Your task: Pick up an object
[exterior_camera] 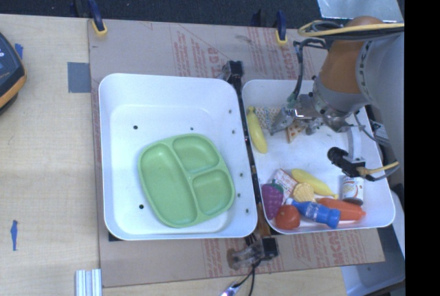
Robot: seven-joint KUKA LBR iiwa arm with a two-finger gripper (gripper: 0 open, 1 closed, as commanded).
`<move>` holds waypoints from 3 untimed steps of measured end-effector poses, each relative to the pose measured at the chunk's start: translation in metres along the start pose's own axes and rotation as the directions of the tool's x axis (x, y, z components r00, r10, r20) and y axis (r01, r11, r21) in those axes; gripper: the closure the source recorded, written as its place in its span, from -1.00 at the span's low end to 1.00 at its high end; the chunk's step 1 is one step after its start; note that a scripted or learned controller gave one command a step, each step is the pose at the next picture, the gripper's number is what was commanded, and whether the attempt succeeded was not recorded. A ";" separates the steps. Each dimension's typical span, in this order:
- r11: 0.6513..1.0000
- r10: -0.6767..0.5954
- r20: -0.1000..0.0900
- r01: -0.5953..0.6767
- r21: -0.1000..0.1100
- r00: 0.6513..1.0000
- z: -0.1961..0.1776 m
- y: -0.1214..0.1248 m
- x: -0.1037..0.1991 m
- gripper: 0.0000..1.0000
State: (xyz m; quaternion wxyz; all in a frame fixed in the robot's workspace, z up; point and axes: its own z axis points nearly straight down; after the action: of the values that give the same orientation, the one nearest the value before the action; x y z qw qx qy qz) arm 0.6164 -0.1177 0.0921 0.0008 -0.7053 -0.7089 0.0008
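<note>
We cannot tell from this slanted view whether the fingers are spread or closed, or whether anything sits between them; the gripper [292,121] hangs low in the far part of the right bin [385,212], its tip just beside a small tan object [293,132] and a banana [257,131] lying along the bin's left wall. Nearer in the same bin we see a heap of toy food: a corn cob [313,183], a purple piece [272,200], a tomato [287,218], a blue bottle [317,212], a carrot [347,211] and a small can [351,187]. The left bin [117,150] holds a green divided plate [187,180]. Both bins rest on the worktop [48,171].
</note>
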 end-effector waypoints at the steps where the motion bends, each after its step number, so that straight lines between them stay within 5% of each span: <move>1: 1.000 0.000 0.000 0.000 0.000 1.000 0.000 0.040 -0.027 -1.00; 2: 1.000 -0.002 -0.010 0.002 0.001 1.000 -0.001 0.041 -0.053 -1.00; 3: 1.000 -0.005 0.000 0.005 0.003 1.000 -0.012 0.040 -0.058 1.00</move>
State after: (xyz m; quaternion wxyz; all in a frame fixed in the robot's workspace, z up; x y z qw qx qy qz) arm 0.6568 -0.1759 0.1039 0.0017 -0.7036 -0.7106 0.0018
